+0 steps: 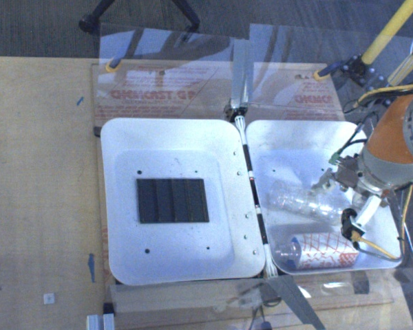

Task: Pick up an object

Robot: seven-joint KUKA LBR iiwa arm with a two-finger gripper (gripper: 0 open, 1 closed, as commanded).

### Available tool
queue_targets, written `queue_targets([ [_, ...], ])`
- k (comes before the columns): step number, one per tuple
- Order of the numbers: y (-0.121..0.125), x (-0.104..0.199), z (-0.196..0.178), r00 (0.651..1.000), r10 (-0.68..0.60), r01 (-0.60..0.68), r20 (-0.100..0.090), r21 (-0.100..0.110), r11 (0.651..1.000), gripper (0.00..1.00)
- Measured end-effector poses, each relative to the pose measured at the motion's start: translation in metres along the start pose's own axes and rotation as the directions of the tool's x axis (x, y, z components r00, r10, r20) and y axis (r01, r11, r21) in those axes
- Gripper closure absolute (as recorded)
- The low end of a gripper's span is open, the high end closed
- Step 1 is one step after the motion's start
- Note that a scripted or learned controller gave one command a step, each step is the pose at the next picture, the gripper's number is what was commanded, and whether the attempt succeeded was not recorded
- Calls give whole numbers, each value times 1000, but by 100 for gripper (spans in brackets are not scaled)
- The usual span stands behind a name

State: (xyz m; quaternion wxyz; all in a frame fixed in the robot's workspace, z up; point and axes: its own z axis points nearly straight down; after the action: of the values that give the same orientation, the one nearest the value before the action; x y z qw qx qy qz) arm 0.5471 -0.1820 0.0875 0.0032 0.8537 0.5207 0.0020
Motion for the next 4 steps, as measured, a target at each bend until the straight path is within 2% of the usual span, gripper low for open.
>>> queue_targets([
  [1, -34, -18, -42, 972, -235, 235, -2, 1, 972, 0],
  [2, -49, -7, -117, 974, -228, 228, -1, 8, 974, 0],
  [3, -43, 73, -1, 933, -360, 360, -2, -3, 933, 0],
  [4, -29, 10, -65, 961, -278, 278, -1, 7, 961, 0],
])
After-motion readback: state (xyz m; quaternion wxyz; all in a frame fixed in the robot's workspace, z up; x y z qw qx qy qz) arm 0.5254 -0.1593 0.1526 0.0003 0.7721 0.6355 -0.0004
